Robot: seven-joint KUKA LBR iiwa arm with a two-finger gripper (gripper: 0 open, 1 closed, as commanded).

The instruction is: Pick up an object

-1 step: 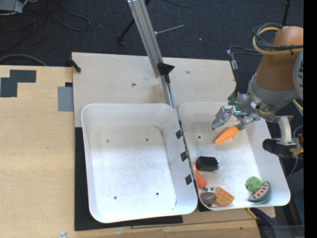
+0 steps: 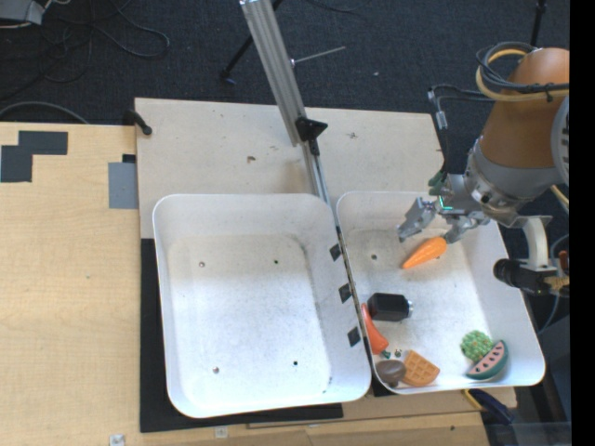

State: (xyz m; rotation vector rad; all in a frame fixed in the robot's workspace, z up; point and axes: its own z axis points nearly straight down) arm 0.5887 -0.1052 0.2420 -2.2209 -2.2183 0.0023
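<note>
Gripper [image 2: 435,223] spread open, nothing grasped | poised right of centre just above orange carrot [image 2: 425,254] in right bin [image 2: 521,328] | carrot judged the intended pick

We see: worktop [image 2: 65,277] pale matt wood; bins [image 2: 242,305] white smooth plastic, speckled; rail [image 2: 279,72] ribbed bare metal at 12 o'clock; carrot [image 2: 426,253] glossy orange plastic.
</note>
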